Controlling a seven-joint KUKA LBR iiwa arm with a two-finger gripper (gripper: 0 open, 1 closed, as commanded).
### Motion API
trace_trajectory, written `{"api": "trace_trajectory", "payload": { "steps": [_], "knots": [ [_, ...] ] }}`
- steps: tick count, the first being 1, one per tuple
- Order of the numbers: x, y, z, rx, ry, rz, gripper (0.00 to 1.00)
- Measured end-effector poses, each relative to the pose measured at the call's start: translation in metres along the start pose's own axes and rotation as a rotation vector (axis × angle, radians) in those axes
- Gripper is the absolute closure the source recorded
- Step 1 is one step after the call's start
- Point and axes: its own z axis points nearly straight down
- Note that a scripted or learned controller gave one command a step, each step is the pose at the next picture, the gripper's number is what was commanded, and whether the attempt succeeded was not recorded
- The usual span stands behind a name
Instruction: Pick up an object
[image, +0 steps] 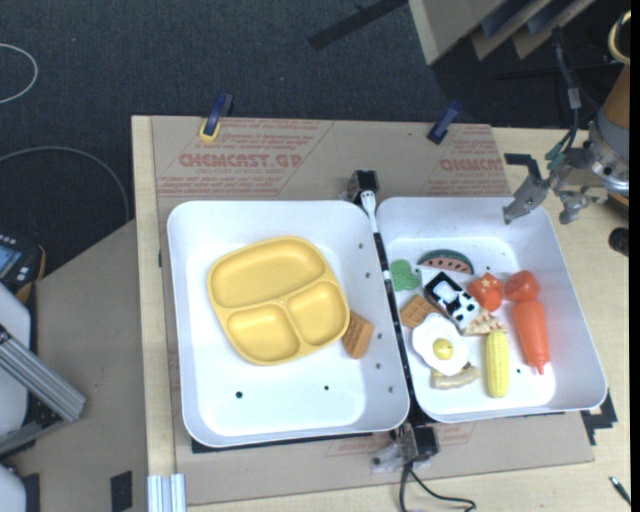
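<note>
While the end effector (547, 198) hovered spread wide over the right bin's (580, 345) far right corner, the carrot (531, 330) and corn (496, 363) lay untouched inside.

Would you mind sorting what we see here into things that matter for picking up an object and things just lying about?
For the job:
gripper, above the right bin's far edge
carrot
corn cob
fried egg
watermelon slice
tomato
right bin holding them

Lying about:
yellow divided plate in the left bin
brown piece beside the plate
blue clamps
</note>
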Motion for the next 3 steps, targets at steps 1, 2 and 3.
{"api": "trace_trajectory", "payload": {
  "steps": [1,2,3],
  "knots": [
    [0.000,0.003,-0.007,-0.012,-0.003,-0.003,0.00],
    [0.004,0.002,0.057,-0.005,-0.001,-0.003,0.00],
    [0.003,0.003,0.121,-0.004,-0.001,-0.003,0.00]
  ]
}}
